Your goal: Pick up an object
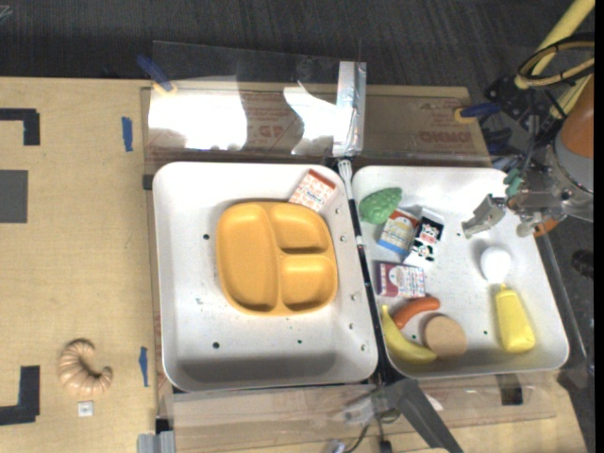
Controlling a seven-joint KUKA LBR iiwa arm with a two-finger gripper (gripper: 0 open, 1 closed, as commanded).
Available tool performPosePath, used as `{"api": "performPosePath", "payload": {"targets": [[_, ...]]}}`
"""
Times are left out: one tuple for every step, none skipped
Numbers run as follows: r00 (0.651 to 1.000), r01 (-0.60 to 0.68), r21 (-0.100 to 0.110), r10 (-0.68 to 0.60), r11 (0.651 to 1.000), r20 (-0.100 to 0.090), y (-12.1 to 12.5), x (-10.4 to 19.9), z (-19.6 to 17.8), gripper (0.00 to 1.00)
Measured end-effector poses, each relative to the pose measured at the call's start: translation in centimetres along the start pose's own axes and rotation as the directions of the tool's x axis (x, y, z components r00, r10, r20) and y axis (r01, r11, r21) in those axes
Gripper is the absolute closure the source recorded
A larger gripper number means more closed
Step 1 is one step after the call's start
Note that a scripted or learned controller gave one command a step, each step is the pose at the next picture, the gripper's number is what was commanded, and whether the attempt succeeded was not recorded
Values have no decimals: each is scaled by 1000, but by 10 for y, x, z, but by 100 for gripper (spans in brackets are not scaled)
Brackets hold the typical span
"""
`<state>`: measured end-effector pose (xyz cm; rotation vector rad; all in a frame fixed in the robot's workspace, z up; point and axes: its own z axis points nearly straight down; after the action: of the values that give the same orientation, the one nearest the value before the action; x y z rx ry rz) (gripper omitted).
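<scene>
On the far left of the wooden bench (66,234), outside the bins, a croissant (85,366) lay near the lower corner, with a tiny white tag (86,408) just below it. The left bin (179,281) carried an orange divided plate (276,257) at its middle, and a small red-and-white carton (312,192) leaned at the plate's upper right corner, close to the wall shared with the other bin. Behind both bins a sheet of clear plastic (255,111) stood over brown cardboard (415,125).

The right bin (472,343) held the things to pick from. A green leafy toy (380,203) sat in its upper left part. Just below it were a small blue-and-orange carton (396,232) and a black-and-white carton (428,239) side by side, and under those a dark red carton (400,278). Lower still, an orange carrot (415,309) lay across a banana (404,338), and a round brown cookie (443,335) touched the banana's right end. Farther right, a white egg (495,262) lay alone, with a yellow bottle (513,318) just below it.

The gripper (483,215) hung over the upper right part of this bin, above and left of the egg, apart from it. Whether it was spread or pressed together could not be told, and nothing showed in it
</scene>
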<state>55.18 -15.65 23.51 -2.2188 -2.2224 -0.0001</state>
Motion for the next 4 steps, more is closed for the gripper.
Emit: {"api": "performPosePath", "payload": {"targets": [[1000, -24, 5, 24, 1000, -1, 21, 35, 61, 0], [999, 45, -14, -45, 999, 2, -20, 59, 136, 0], [980, 199, -17, -199, 980, 4, 37, 31, 141, 0], [800, 600, -17, -600, 800, 18, 13, 57, 141, 0]]}}
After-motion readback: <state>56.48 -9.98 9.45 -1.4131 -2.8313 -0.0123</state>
